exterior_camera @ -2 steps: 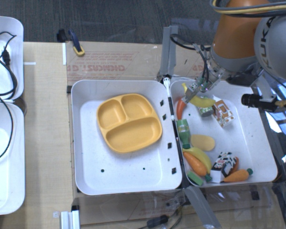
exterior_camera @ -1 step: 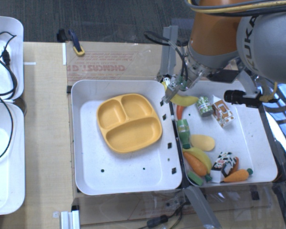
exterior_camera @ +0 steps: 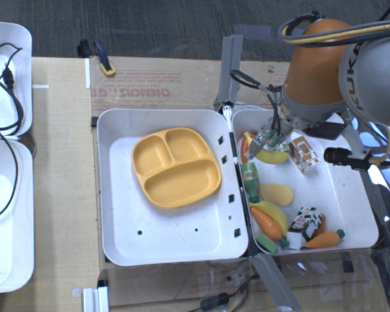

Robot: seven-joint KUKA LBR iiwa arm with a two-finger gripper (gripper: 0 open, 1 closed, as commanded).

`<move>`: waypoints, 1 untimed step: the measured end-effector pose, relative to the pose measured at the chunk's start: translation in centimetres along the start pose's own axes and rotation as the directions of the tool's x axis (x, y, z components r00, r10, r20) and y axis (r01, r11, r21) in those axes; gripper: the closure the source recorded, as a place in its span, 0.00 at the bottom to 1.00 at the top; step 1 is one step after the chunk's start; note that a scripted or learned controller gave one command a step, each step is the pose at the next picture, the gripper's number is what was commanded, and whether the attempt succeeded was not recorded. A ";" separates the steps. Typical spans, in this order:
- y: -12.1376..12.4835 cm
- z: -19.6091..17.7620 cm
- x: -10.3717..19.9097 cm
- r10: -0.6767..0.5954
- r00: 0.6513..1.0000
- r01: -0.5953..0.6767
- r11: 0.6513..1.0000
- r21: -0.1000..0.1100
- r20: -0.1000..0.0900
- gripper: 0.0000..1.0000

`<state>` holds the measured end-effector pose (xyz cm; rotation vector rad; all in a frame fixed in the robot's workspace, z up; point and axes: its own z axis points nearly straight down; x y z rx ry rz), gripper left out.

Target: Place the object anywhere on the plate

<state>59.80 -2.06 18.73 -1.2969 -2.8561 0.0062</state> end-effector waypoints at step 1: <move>-2.8 0.0 1.3 -0.144 0.990 0.144 0.990 -0.001 -0.001 1.00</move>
